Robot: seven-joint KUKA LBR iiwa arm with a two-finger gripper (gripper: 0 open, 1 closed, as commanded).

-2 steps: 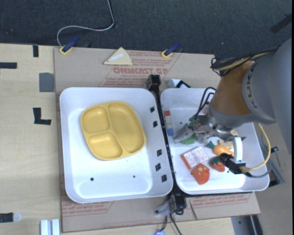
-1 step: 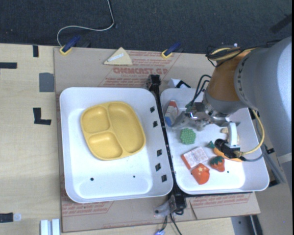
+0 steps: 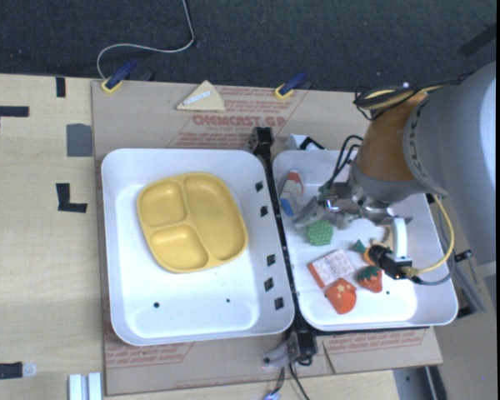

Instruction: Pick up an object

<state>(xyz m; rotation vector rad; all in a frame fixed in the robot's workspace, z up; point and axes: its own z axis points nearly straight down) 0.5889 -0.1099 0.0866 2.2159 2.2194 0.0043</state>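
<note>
Bench [image 3: 33, 248]: pale wood surface with black angular marks along its left side, a brown printed cardboard sheet [image 3: 233, 115] lying on it under both bins
Arm [image 3: 450, 140]: grey, bulky, coming in from the right, with the orange band [image 3: 387, 144] above the wrist, reaching down over the right bin
Left bin [image 3: 192, 311]: shallow, white, sitting on the cardboard, touching the right bin along a black divider strip
Right bin [image 3: 400, 311]: shallow, white, holding a cluster of small objects in its middle and near part
Yellow plate [image 3: 192, 222]: three compartments, lying flat in the far half of the left bin, slightly turned
Gripper [image 3: 337, 209]: hanging low over the far-left part of the right bin, just above the green object; whether its fingers are apart or together I cannot tell, and nothing is seen between them
White card [image 3: 335, 266]: red-edged flat packet in the middle of the right bin, near the green object
Red object [image 3: 342, 297]: lying near the near edge of the right bin, just beside the card
Green object [image 3: 320, 234]: small, bumpy, resting on the bin floor directly under the gripper
Orange object [image 3: 371, 277]: small, right of the card, beside a black and yellow cable
Bottle [image 3: 292, 188]: small, pale with a red and blue top, against the left wall of the right bin
</note>
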